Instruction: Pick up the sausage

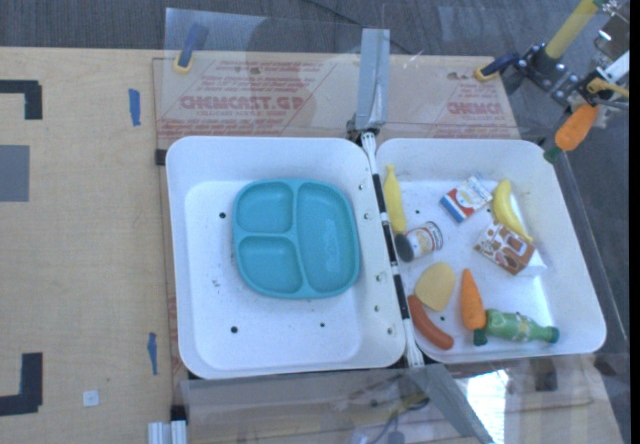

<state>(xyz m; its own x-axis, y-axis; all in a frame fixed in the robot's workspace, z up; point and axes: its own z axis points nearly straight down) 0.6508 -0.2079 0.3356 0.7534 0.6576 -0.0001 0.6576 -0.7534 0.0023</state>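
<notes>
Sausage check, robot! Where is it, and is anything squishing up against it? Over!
Sausage lying in right bin, near-left corner, not picked. Yellow round piece touching it above; carrot and green bottle close beside.

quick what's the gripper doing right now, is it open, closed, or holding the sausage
Gripper: cannot be told. The sausage lies in the right bin, with nothing gripping it.

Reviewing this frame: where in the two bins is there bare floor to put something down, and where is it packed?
Left bin: bare floor rings the blue plate, widest toward the near and left walls. Right bin: open along the far wall, above the small carton and banana. The near corner is crowded: sausage, carrot, green bottle.
</notes>
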